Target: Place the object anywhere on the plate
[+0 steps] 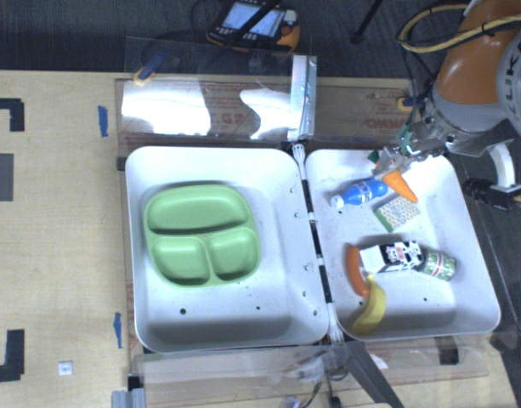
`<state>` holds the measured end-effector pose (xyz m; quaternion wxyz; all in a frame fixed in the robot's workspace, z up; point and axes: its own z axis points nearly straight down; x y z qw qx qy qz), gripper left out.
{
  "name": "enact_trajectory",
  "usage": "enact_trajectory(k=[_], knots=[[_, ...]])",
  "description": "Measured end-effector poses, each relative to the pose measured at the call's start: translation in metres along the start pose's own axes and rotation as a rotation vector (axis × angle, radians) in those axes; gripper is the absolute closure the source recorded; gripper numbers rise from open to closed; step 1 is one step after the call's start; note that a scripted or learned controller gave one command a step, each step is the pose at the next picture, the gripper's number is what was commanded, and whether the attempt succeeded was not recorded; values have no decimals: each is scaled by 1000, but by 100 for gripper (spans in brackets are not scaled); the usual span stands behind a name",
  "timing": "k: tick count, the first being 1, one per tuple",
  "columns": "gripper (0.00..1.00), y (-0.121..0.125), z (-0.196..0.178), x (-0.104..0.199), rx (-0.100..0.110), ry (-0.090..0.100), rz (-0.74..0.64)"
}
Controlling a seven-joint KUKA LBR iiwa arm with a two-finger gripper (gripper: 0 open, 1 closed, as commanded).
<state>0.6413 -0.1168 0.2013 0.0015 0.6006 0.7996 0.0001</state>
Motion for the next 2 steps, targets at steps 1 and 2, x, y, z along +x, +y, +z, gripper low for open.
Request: enact_trajectory(k=[1, 2], knots=[[100, -13, 17, 58, 3, 3, 32], [100, 18, 16, 104, -1, 1, -58]])
